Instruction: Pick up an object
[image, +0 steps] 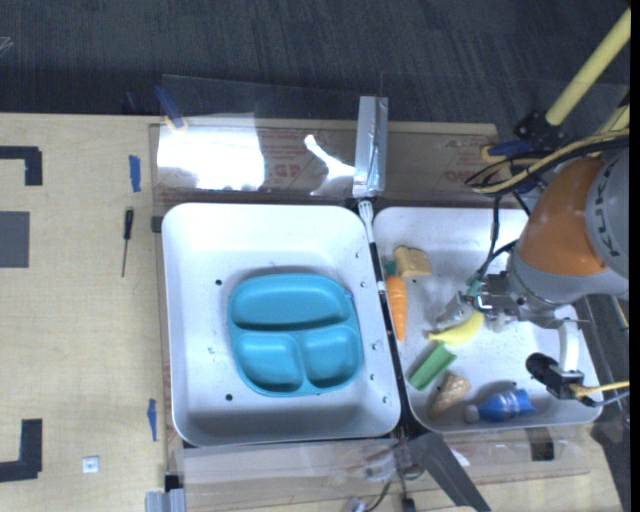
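Gripper (478, 300) hovering at banana (455, 330) in right bin (440, 222); finger state unclear, cannot tell; centring over banana advisable before closing.

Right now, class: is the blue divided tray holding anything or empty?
Empty: the blue divided tray in the left bin shows three bare compartments.

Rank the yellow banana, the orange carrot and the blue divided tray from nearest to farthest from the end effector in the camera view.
1. Yellow banana, right bin, right at the end effector.
2. Orange carrot, along the right bin's left wall.
3. Blue divided tray, middle of the left bin, farthest.
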